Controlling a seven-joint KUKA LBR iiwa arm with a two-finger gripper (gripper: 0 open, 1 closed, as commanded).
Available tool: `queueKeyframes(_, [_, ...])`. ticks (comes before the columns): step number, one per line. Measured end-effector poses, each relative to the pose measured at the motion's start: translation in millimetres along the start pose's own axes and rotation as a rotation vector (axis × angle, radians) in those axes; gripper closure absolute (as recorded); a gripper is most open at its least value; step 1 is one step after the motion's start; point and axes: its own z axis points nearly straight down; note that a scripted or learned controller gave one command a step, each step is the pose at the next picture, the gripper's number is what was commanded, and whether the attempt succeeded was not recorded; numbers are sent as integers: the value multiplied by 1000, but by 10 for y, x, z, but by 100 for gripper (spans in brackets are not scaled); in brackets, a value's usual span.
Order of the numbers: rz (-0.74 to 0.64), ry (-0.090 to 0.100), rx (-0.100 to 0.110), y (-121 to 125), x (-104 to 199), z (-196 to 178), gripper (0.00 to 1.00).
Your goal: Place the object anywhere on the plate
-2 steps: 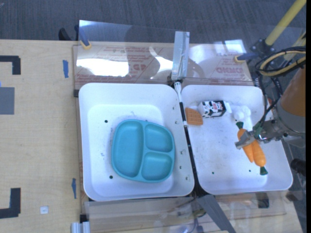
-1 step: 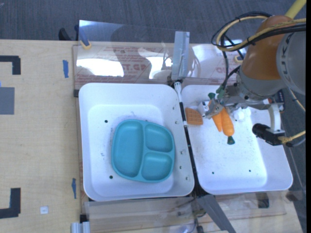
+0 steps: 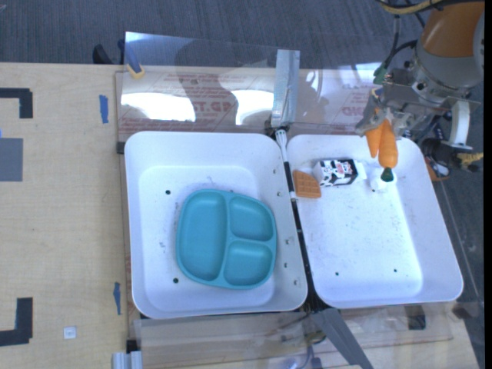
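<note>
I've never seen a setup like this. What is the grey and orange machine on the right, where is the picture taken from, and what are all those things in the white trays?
One camera, fixed above the bench, looks down at a slant. The machine is a robot arm reaching in from the right; at its end sits a gripper, a two-fingered hand. A toy carrot, orange with a green tip, hangs at those fingers above the right bin, so it appears to be held. On that bin's floor lie a small black-and-white object and, beside it, a small orange waffle-like piece. The left bin bears a teal plate with three compartments. The job is to set an object on that plate.
</note>
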Motion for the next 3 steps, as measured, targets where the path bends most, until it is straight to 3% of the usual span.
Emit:
queueKeyframes(1, [175, 0, 15, -154, 658, 1094, 100])
queueKeyframes(2, [-9, 2, 9, -433, 1179, 1080, 100])
queueKeyframes(3, [-48, 3, 8, -1045, 1640, 1108, 100])
